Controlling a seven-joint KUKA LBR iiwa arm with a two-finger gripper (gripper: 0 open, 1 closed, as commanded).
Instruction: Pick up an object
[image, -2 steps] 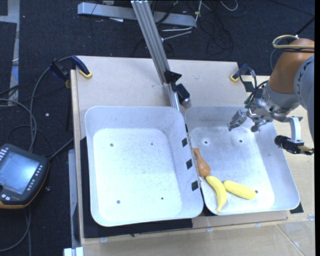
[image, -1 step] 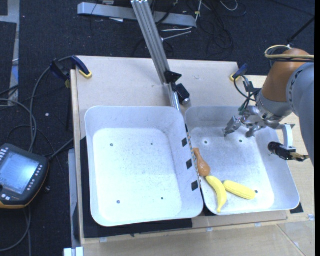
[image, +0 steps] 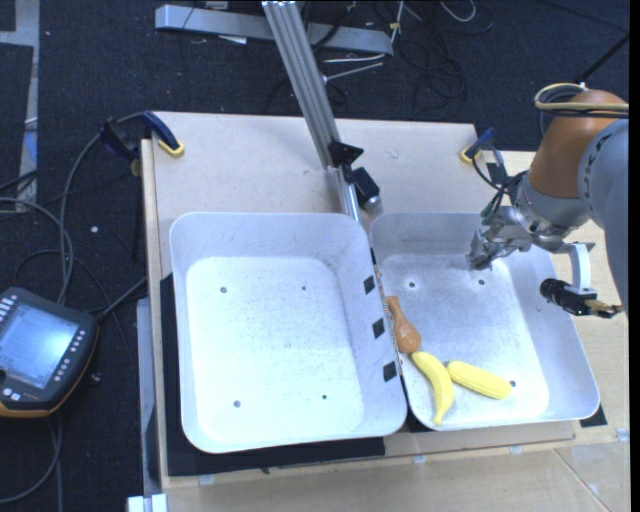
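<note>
Right bin (image: 560, 345), white, speckled: two curved yellow bananas (image: 436, 382), one tan wooden spoon (image: 402, 325), near front-left corner. Gripper (image: 485, 253) at back edge; jaw state unclear.

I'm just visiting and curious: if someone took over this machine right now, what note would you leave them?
Gripper: low over the far part of the right bin, nothing seen between its fingers; open or shut is not clear from here.
Things: two bananas at the right bin's near edge, a brown spoon-like piece by its left wall.
Done: nothing picked yet.
Left: move to one item, grasp it, lift.
</note>
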